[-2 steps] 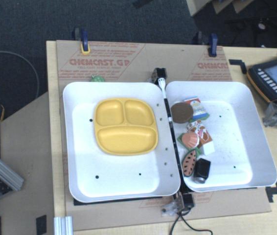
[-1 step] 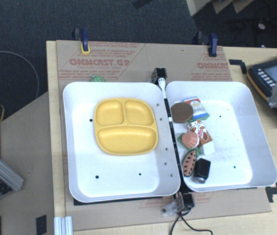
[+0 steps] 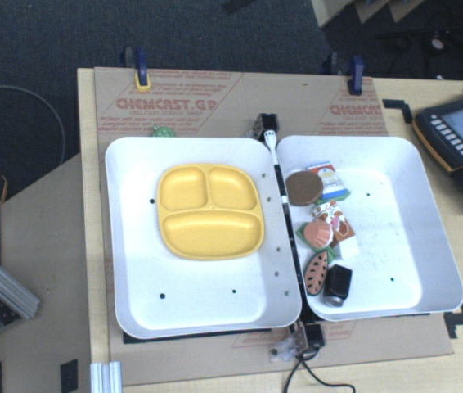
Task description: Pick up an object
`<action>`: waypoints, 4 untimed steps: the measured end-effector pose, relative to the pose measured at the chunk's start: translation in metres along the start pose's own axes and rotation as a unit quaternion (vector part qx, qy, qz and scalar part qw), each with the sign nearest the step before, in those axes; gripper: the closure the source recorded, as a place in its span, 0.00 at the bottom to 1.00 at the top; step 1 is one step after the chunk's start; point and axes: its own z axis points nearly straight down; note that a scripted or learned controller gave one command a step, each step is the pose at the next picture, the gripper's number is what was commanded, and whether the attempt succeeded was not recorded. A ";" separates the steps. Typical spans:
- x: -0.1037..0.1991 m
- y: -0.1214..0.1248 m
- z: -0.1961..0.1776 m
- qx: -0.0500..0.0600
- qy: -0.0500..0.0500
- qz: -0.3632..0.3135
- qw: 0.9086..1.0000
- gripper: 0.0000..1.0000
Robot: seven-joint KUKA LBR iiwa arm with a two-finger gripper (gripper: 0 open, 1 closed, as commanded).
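Note:
Several small objects lie along the left side of the right bin [image 3: 395,219]. A brown round disc [image 3: 303,187] sits at the top of the group, beside a small colourful box [image 3: 330,180]. Below them lie a pink shell-like piece [image 3: 319,233] on a green bit, and an orange-brown piece [image 3: 343,228]. A watermelon slice toy [image 3: 316,272] and a black block [image 3: 337,284] lie nearest the bin's front edge.
The left bin [image 3: 133,244] holds a yellow divided plate [image 3: 210,210] with three compartments. Clamps [image 3: 141,68] fix the brown board at the back. A pendant with a screen [image 3: 460,133] rests at the right edge of the bench.

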 end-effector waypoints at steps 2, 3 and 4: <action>0.054 -0.001 0.092 0.003 0.003 -0.004 1.000 1.00; -0.014 0.000 0.024 0.003 0.001 -0.002 1.000 1.00; -0.002 -0.002 0.154 0.009 0.005 -0.002 1.000 1.00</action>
